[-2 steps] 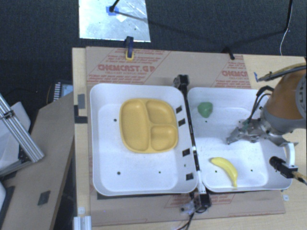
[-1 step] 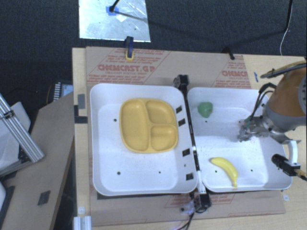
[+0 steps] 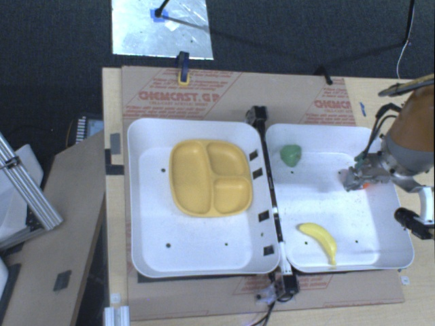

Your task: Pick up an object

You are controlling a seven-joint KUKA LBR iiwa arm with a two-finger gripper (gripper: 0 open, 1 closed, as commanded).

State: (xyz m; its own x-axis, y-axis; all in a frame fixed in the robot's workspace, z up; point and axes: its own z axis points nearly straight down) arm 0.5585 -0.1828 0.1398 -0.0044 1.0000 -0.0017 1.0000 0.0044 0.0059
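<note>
A yellow plate [image 3: 209, 178] with three parts lay in the left bin [image 3: 146, 250]. In the right bin [image 3: 380, 250], a small green thing [image 3: 291, 155] sat near the top left, and a banana [image 3: 321, 240] lay near the bottom. The gripper [image 3: 356, 179] was low at the right side, touching neither; I could not tell how its jaws stood.

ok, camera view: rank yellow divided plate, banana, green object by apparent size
Largest to smallest:
1. yellow divided plate, in the left bin
2. banana, near the right bin's front edge
3. green object, at the right bin's back left

The gaps are clear, and none look alike.
</note>
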